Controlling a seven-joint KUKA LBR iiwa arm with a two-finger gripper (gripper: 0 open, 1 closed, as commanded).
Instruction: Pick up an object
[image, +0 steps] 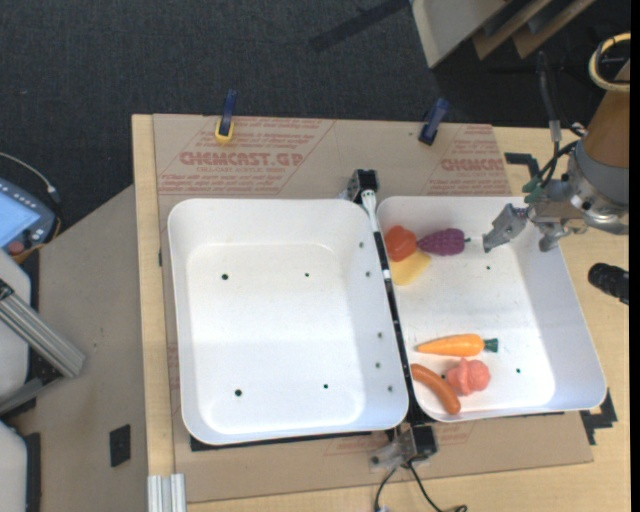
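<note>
Approaching, nothing grasped: gripper (525, 226) above right bin (545, 330), fingers apparently spread, hard to tell; next, descend onto purple toy (441, 241) nearby

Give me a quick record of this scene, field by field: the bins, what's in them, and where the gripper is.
bins: left bin and right bin, side by side
far group, right bin: red-orange piece, yellow piece, purple grapes
near group, right bin: carrot, sausage, pink piece
gripper: over right bin's far right, nothing seen between fingers
</note>
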